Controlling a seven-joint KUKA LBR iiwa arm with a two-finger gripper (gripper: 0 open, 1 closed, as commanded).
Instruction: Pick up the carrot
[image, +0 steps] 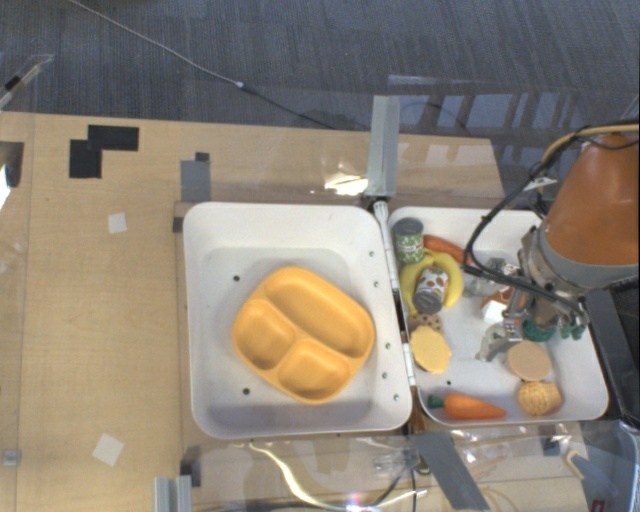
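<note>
Two orange carrots here, one by the right white bin's near wall (470, 406), another behind the banana (442, 246), so the gripper (497, 340) could drop on the wrong thing; can't tell the jaws' state.

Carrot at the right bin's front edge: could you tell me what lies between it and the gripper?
In the camera view, bare white bin floor separates the gripper from the carrot; a yellow disc lies just left of that stretch.

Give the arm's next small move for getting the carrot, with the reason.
Probably shift the pincer toward the near-left corner of the right bin, over the carrot, before descending. The carrot lies flat by the bin's front wall, apart from the pincer, with a pale round slice and a tan disc nearby.
</note>
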